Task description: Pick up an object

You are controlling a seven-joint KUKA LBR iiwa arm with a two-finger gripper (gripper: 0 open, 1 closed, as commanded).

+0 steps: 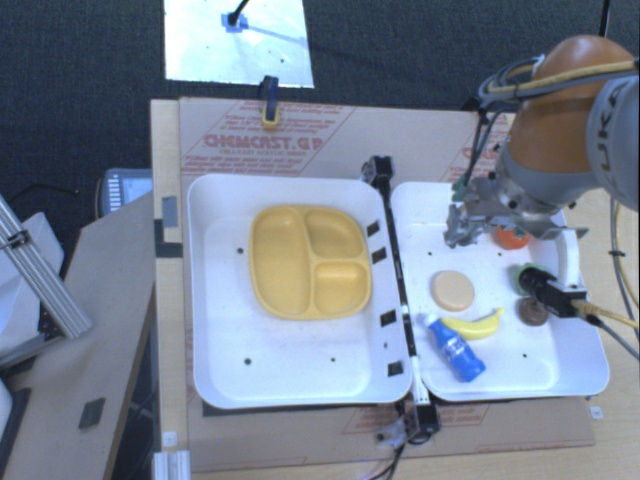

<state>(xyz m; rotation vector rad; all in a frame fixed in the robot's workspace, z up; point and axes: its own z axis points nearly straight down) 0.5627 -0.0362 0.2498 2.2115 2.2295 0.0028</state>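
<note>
Camera view, end effector (462, 230) over right bin (575, 373)

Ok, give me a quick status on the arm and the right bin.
Gripper low over the right bin, far end. Nothing seen held. Round tan disc, banana, blue bottle lie loose nearer the front. Yellow tray alone in left bin.

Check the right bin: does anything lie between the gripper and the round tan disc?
Nothing visible does. The gripper hangs near the right bin's far side, and bare white floor separates it from the tan disc below.
</note>
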